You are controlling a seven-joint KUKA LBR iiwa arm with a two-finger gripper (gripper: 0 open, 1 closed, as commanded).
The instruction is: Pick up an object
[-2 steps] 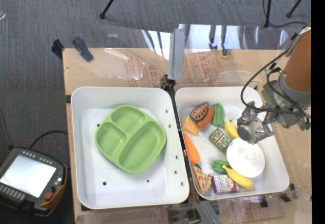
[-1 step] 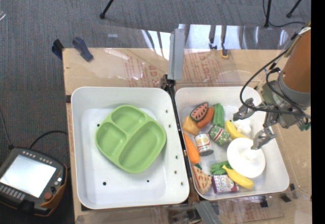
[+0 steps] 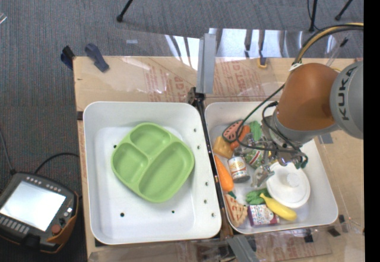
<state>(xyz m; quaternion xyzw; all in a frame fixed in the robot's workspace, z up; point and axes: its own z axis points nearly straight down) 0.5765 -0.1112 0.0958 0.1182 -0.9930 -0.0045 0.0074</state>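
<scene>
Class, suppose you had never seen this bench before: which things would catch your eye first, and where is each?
The big green divided plate stands out, lying alone in the left white bin. Next comes the arm's orange band, hanging over the right bin, which is crowded with toy food: a carrot by its left wall, a small can beside it, and a banana near the front, below a white lidded dish.

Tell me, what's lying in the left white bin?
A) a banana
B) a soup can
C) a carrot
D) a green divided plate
D: the green divided plate lies alone in the left bin, while the banana, can and carrot sit in the right bin.
</scene>
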